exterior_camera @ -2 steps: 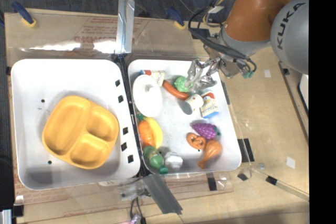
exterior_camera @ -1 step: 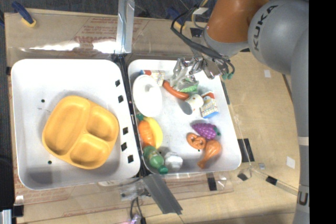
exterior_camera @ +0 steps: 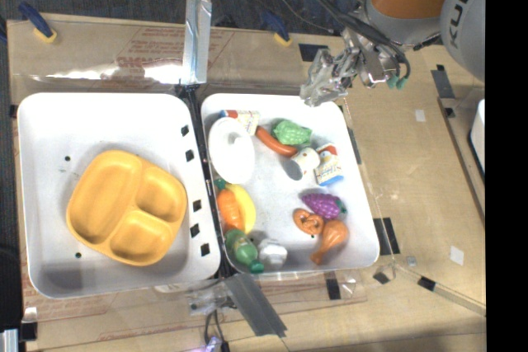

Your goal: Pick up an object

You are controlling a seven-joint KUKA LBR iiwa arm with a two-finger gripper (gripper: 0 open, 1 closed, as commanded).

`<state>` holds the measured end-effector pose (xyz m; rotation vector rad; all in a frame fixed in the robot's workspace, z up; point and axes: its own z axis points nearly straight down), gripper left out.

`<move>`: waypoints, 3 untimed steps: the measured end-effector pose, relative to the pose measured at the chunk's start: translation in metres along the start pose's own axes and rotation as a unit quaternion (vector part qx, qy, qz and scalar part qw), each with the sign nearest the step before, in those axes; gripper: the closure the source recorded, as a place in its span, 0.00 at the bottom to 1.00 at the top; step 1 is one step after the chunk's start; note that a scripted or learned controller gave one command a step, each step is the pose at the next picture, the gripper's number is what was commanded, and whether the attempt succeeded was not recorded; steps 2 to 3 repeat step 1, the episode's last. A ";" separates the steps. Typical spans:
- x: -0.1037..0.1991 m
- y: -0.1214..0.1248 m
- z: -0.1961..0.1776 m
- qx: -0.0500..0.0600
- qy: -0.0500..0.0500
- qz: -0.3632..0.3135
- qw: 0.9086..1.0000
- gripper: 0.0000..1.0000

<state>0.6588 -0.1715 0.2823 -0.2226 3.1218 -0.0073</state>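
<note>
We see the gripper [exterior_camera: 323,85] hanging over the right bin's [exterior_camera: 356,177] far rim, nothing btwn its fingers, which look spread imo. Closest pick: carrot [exterior_camera: 275,141] w/ green top, just below. Prob light, hard, slick plastic, so we'd pinch mid-body across the narrow width.

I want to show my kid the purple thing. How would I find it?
Look in the right bin, toward its near right corner. The toy grape bunch lies there above a brown drumstick and beside an orange pretzel; it alone is purple and knobbly.
</note>
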 end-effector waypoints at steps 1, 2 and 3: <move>-0.004 0.035 -0.010 -0.002 0.003 0.060 0.998 1.00; -0.004 0.035 -0.010 -0.002 0.003 0.060 0.998 1.00; -0.004 0.035 -0.010 -0.002 0.003 0.060 0.998 1.00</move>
